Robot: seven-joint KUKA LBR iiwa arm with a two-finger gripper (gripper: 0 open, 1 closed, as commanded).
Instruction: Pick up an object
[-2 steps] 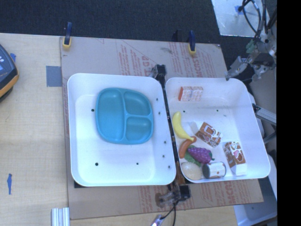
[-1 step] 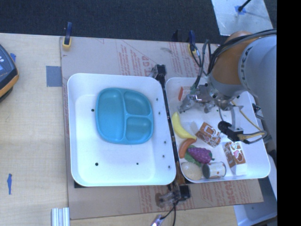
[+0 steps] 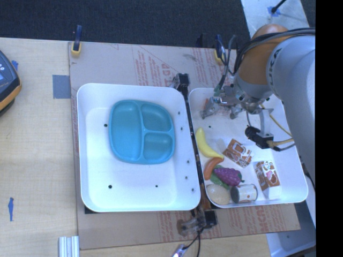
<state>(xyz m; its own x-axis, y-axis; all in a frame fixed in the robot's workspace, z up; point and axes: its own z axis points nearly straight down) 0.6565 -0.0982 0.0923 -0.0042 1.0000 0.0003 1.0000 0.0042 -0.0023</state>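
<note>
The arm [image 3: 284, 63] runs off the right edge, its bulk covering the right bin's [image 3: 241, 202] far corner. The end effector [image 3: 222, 108] is too small and cluttered to tell how its fingers stand. A yellow and black device [image 3: 8, 84] on the desk [image 3: 37, 159] is cut by the left edge.

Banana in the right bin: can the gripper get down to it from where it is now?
Probably yes. The gripper hangs over the right bin's far end, and the banana lies just nearer along the left wall with nothing on top. The wall and the carrot at its lower tip crowd it somewhat.
</note>
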